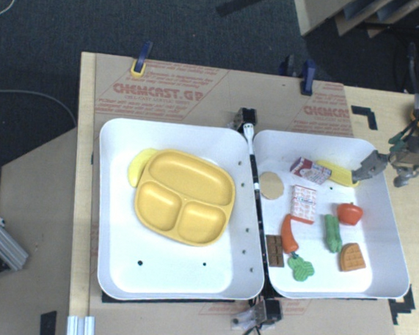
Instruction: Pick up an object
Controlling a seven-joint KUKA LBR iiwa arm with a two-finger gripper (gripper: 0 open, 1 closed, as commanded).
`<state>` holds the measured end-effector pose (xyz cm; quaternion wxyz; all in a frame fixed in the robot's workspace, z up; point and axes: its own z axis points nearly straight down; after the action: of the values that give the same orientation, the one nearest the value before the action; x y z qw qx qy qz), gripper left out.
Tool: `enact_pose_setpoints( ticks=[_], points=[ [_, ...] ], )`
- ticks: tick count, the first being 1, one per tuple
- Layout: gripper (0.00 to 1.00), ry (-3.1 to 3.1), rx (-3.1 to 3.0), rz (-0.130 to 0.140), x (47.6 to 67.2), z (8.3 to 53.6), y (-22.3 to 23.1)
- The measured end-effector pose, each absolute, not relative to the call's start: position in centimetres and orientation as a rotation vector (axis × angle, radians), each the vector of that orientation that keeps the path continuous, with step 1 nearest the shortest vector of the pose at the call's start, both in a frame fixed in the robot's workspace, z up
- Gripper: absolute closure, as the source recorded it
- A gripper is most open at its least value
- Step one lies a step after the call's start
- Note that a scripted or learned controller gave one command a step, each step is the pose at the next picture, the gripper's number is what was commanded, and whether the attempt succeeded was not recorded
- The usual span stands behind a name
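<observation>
From where the camera looks down, the counter (201, 96) is covered with a brown cardboard sheet printed in red letters, and 2 shallow white bins sit on it side by side. The left bin (113, 249) holds a yellow divided tray (184, 197) with 3 compartments, lying a little askew, with a yellow edge of something else poking out from under its upper left corner. The right bin (387, 232) is scattered with small play-food pieces: a tan round disc (271, 185) near the bins' shared wall, a red-and-white packet (310, 169) at the top, a yellow piece (334, 172) just beside it, a white card with red print (303, 204) below them, a red tomato (349, 213), a green pickle (332, 234), an orange carrot (289, 235), a brown bar (274, 250), a green broccoli (301, 268) and an orange-brown wedge (353, 257). The tool (371, 168) reaches in from the right over the upper right corner of that bin, its dark tip close by the right end of the yellow piece; whether its fingers are apart or together I can't make out, and nothing is visibly gripped.
</observation>
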<state>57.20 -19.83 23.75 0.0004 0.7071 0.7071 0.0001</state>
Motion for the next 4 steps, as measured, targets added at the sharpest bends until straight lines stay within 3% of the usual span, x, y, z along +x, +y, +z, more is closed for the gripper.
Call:
enact_pose_setpoints(
  ticks=[2, 3, 4],
  points=[
    [0.0, 2.227, 2.227, -0.005, 56.3, 11.4, -19.5],
    [0.0, 2.225, 2.225, -0.003, 56.2, 8.3, -19.4],
    [1.0, 2.22, 2.221, 0.001, 56.3, 9.5, -19.5]
  ],
)
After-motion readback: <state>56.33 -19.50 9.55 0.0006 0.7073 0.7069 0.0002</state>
